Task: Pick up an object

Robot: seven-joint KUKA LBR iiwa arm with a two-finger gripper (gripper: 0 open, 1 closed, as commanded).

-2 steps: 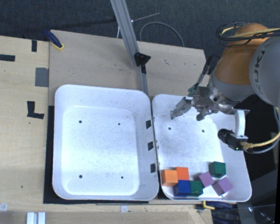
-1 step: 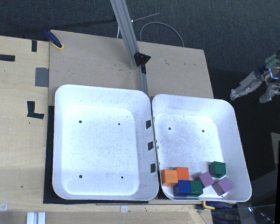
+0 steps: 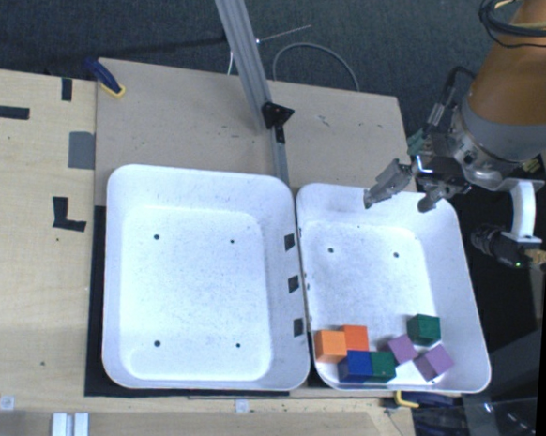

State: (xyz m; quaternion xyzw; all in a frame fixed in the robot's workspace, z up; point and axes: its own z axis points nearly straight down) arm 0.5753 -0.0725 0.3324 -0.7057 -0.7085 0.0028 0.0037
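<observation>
Gripper (image 3: 403, 196) hangs wide open and holding nothing over the far rim of the right bin (image 3: 466, 275), well apart from the blocks. Best play, I'd say: travel to the near end, pick an outlier like the green cube (image 3: 424, 327), straddle it squarely. The rest sit bunched at the near wall: 2 orange, blue, 2 purple, small and blocky.

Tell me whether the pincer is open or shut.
Open. The pincer hangs over the right bin's far rim with its two fingers spread apart and nothing between them.
</observation>
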